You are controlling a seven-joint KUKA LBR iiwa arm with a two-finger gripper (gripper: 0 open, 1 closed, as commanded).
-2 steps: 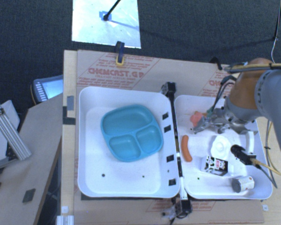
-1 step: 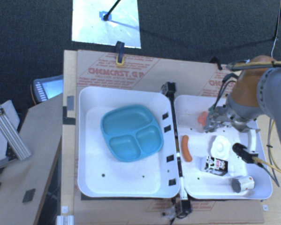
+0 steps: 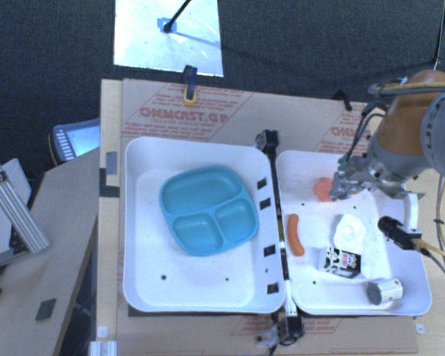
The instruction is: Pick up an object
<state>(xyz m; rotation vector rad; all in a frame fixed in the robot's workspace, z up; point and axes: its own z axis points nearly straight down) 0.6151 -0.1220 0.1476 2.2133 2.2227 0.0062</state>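
At the upper right of the frame, the grey two-finger gripper [image 3: 339,188] hangs low in the right-hand shallow white bin [image 3: 417,295], touching or just over a small salmon-red rounded object [image 3: 323,189]; whether its jaws are apart cannot be told. The blue three-compartment plastic plate [image 3: 208,208] lies in the left-hand white bin [image 3: 139,273].

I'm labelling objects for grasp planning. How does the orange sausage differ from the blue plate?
The orange sausage is small, narrow and rod-shaped; the blue plate is far larger, flat, with three compartments. The sausage lies in the right bin, near the divider; the plate sits in the left bin. Both rest apart from other objects.
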